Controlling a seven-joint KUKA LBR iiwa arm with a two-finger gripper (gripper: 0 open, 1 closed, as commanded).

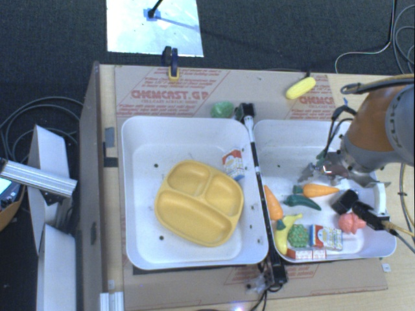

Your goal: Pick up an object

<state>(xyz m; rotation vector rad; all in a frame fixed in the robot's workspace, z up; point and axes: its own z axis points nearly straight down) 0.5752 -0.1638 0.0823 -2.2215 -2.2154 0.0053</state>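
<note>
The grey arm with the orange band (379, 125) reaches in from the right over the right-hand shallow white bin (285, 138). Its tool (322, 170) sits low over the middle of that bin. From this slant I cannot tell whether the tool is released or clenched.

Just beside the tool, on its near side, a small orange toy carrot (320, 190) lies flat on the bin floor. A dark green toy pepper (303, 201) lies close against the carrot's left end. A longer orange toy carrot (273, 206) lies along the bin's left wall. In the near part of the bin, a green toy broccoli head (297, 235) rests against a yellow toy banana (288, 220). A red, white and green printed carton (328, 238) lies just to their right, and a pink lumpy toy (351, 222) sits behind the carton, near the right wall.

The left-hand shallow white bin (149, 148) holds a yellow plastic tray with three compartments (198, 203), lying flat in the middle. A small red, white and blue packet (233, 164) lies near that bin's right wall.

A brown cardboard sheet with red lettering (194, 86) lies under both bins on the desk (92, 206). A yellow oblong object (300, 87) lies on the sheet behind the right bin, well apart from the tool. A green rounded object (222, 109) sits just behind the left bin's far rim.
</note>
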